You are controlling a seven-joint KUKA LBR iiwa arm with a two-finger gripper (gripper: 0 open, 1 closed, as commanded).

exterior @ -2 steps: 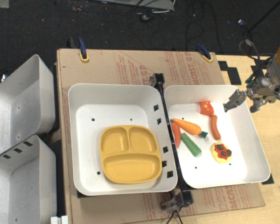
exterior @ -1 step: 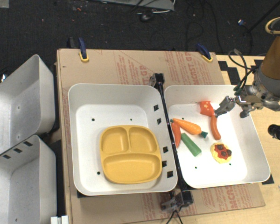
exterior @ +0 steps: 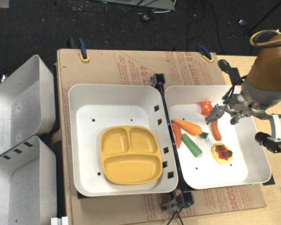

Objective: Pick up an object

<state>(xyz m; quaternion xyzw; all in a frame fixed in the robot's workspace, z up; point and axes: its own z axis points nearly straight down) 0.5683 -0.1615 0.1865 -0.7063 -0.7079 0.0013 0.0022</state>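
The right bin (exterior: 253,170) holds several toy foods. An orange carrot (exterior: 188,126) lies beside a red pepper strip (exterior: 177,135) and a green cucumber (exterior: 191,146) near the bin's left side. A small red piece (exterior: 205,108) sits toward the back, with a reddish sausage (exterior: 216,130) in the middle and a yellow pizza slice (exterior: 222,153) toward the front. My gripper (exterior: 225,117) hangs over the bin's right half, just above and right of the sausage. Its dark fingers (exterior: 215,115) are spread, open, with nothing between them.
The left bin (exterior: 79,125) holds a yellow divided plate (exterior: 130,154). A black divider (exterior: 165,121) separates the two bins. Two spare white bins (exterior: 18,125) stand off the bench to the left. Cables lie on the dark floor behind.
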